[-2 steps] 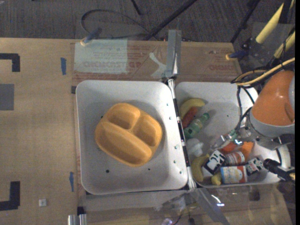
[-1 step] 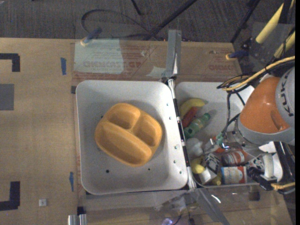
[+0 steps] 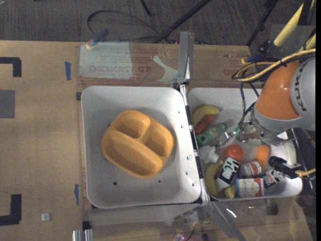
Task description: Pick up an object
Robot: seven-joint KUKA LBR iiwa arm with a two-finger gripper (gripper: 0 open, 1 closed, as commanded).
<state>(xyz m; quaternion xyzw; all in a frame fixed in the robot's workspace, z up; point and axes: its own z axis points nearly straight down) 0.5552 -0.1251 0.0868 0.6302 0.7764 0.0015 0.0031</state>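
Observation:
The right bin point(image 3: 226, 95) holds a jumble of objects: a yellow banana point(image 3: 205, 113) at its far left, a red pepper point(image 3: 203, 125) just under it, a green bottle point(image 3: 213, 133), an orange-red ball point(image 3: 233, 152), an orange carrot point(image 3: 262, 154), a black-and-white carton point(image 3: 228, 170), a small labelled bottle point(image 3: 249, 187) and a second banana point(image 3: 211, 177). My gripper point(image 3: 245, 133) hangs low over the middle of this bin, just right of the green bottle and above the ball. The grey wrist and orange band point(image 3: 278, 99) cover the bin's right part.
In the left bin point(image 3: 95, 104) lies an orange divided plate point(image 3: 137, 143). A metal divider point(image 3: 185, 92) runs between the bins. Yellow and black cables point(image 3: 261, 67) trail from the arm at the upper right. Brown board surrounds both bins.

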